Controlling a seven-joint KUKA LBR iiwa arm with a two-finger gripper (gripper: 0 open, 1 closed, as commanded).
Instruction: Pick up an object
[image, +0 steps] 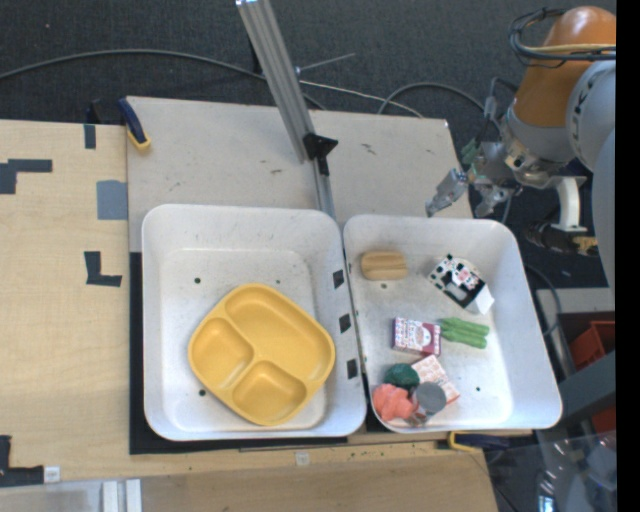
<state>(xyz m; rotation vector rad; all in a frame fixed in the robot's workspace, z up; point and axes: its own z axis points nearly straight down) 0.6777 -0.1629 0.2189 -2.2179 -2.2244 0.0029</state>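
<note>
Camera view: fingers (468, 195) spread, empty, above beige bench (230, 160); dark carpet (150, 50) behind

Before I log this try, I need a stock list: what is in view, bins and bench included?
white bins: 2, white, side by side on the bench
divided plate: 1, yellow, in the left bin
bread-roll-shaped piece: 1, tan, right bin, far left corner
black-and-white carton: 1, right bin, far side
pink box: 1, pink and white, right bin, middle
green pod-like toy: 1, green, right of the pink box
small pile of toys: 1 pile, orange, dark green, grey, right bin, near left corner
clamp: 1, blue and yellow, bench's far left corner
metal post: 1, grey, behind the bins
gripper: 1, grey, above the right bin's far edge
</note>
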